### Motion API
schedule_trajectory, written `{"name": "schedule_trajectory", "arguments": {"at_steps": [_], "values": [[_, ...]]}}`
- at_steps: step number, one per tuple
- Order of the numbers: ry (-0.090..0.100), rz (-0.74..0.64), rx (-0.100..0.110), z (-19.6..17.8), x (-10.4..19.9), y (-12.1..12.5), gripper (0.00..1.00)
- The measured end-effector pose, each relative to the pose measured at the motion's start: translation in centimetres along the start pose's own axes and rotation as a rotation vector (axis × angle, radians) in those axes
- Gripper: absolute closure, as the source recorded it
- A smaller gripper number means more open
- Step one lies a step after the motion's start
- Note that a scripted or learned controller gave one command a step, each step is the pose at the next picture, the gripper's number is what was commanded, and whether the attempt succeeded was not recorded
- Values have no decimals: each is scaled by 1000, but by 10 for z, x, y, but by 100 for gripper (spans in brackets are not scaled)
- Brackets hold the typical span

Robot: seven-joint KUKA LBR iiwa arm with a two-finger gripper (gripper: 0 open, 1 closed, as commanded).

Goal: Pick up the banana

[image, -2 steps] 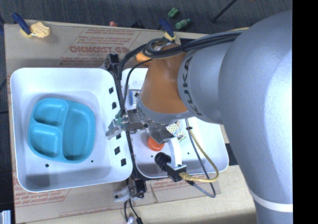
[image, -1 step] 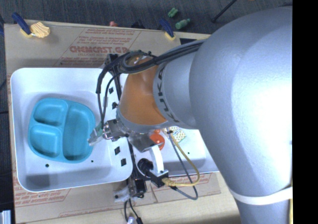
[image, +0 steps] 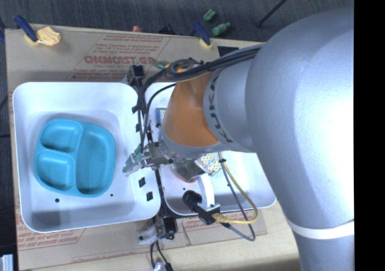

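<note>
My grey arm with its orange band [image: 186, 113] reaches in from the right and hangs low over the right bin [image: 255, 194], covering most of it. The gripper [image: 171, 164] sits below the orange band, close to the divider between the two bins, with cables looping around it. A small patterned item [image: 210, 161] peeks out from under the wrist in the right bin. The arm hides whatever else lies in that bin.
The left bin [image: 21, 143] holds a blue divided plate [image: 75, 157]. Both bins rest on cardboard held by blue clamps [image: 201, 32] at the back edge. A black mount [image: 195, 200] and a yellow cable [image: 240, 219] hang near the right bin's front rim.
</note>
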State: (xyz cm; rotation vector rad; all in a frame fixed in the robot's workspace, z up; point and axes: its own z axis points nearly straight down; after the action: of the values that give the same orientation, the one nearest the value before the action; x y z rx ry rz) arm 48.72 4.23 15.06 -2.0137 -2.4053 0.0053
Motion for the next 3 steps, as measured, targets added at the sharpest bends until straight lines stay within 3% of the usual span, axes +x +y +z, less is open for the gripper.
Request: {"name": "schedule_trajectory", "arguments": {"at_steps": [1,2,3], "values": [[-1,183,-6,-120,-124,-3,0],[0,48,0,-55,-61,-23,0],[0,-321,0,-40,19,-9,0]]}}
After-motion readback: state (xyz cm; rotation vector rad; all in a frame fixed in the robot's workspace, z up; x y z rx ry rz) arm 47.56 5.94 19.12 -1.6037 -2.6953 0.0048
